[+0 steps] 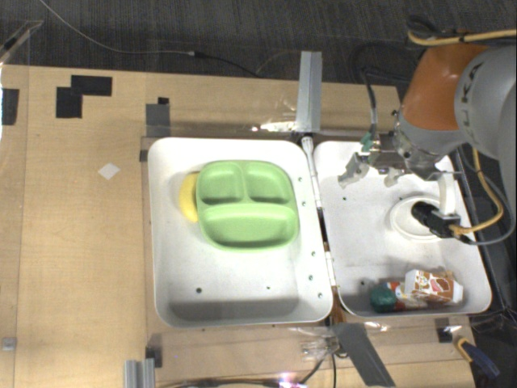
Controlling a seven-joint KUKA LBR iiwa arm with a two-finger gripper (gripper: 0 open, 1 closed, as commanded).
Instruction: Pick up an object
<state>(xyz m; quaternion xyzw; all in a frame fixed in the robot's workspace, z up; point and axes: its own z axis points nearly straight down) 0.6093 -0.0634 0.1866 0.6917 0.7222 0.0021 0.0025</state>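
Along the lower edge of the right bin (355, 249), nearest the camera, lie the two handiest candidates: a small white and orange carton (428, 288) on its side, and a dark green lump (382, 299) touching its left end. Both sit close to the bin's near wall. Farther up, at the right of the same bin, I see a white ring-shaped thing (401, 217); what it is I cannot tell.

At middle height in the left bin (234, 285), a green divided plate (246, 204) covers most of a yellow thing (187, 199), of which a crescent shows at the plate's left rim.

Farthest back, in the upper part of the right bin, the gripper (371, 175) hangs over bare white floor. Its two fingers are spread apart with nothing between them, and it is well apart from the carton and the green lump.

Step in hand, as I judge it: approach, with no object yet chosen or touched.

The next move, in my view, calls for carrying the gripper toward the bottom of the frame until it is over the carton or the green lump. I would then turn the wrist so the fingers straddle the narrow side, and descend. The near wall leaves little room, and the two things touch, so one finger may push the neighbour.
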